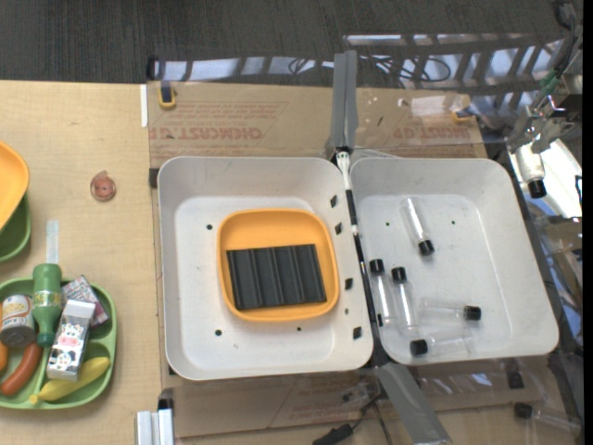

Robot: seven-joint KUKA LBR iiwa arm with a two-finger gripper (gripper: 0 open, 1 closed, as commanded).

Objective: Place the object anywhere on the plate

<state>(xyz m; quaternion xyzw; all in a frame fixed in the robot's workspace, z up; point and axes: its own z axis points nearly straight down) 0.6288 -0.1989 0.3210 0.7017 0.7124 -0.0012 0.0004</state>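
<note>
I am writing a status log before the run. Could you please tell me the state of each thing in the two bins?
Orange plate: flat in the left bin, holding a dark ribbed block.
Dark ribbed block: lying flat on the plate.
Clear tubes with black caps: capped, lying on their sides, scattered in the right bin.
Left bin: holds the plate.
Right bin: holds the tubes.

Dark grey carpeted floor (278,7) seen along top of view. Light wooden tabletop (83,137) set at left, flat brown printed cardboard sheet (241,123) laid beside it at centre. Grey metal upright post (344,100) fixed at middle. Silver metal frame rails (445,63) seen at upper right, shadows thrown across cardboard. Lighting even and bright; no strong glare noted on wooden surface.
</note>
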